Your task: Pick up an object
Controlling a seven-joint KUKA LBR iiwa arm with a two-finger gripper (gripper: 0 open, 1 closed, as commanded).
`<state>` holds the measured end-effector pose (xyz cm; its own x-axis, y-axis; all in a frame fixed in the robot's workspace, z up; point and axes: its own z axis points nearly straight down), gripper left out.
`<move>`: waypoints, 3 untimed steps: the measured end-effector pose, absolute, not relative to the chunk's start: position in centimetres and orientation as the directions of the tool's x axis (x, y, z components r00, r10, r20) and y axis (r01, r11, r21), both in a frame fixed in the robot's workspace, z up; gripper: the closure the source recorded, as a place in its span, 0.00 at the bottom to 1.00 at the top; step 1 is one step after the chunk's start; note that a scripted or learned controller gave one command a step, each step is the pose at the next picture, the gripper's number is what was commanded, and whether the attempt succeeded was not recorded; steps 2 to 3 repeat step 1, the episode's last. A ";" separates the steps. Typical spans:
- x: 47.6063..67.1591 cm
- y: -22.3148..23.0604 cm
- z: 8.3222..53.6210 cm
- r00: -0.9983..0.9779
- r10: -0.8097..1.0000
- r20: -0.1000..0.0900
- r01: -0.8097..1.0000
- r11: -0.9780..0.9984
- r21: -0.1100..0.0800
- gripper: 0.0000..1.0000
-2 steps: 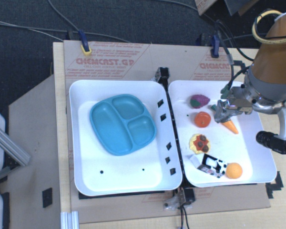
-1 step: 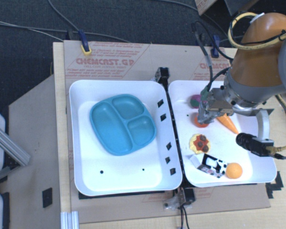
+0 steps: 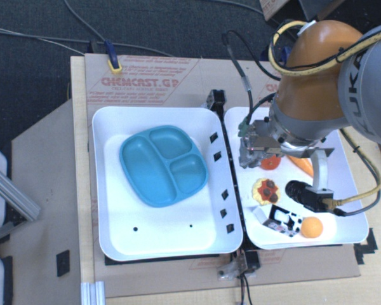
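My gripper [image 3: 249, 157] hangs low over the left part of the right bin [image 3: 349, 234], close to the wall between the two bins. Just to its right lies a red round piece [image 3: 271, 163], partly under the wrist. An orange carrot-like piece [image 3: 301, 164] lies beyond that one. Below the gripper sits a small pizza-like toy [image 3: 265, 190]. Nearer the front edge are a black-and-white block [image 3: 283, 220] and an orange ball [image 3: 312, 227]. Nothing shows as held.
A blue divided plate [image 3: 164, 164] lies in the left bin [image 3: 114, 234]. The arm's bulky grey and orange body covers the back of the right bin. Cables run across the floor behind the bench.
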<state>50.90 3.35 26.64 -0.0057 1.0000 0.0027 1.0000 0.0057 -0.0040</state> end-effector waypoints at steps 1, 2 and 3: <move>51.4 7.6 24.4 -0.005 1.000 0.002 1.000 0.005 -0.005 1.00; 51.4 7.6 24.4 -0.005 1.000 0.002 1.000 0.005 -0.005 1.00; 51.4 7.6 24.4 -0.005 1.000 0.002 1.000 0.005 -0.005 1.00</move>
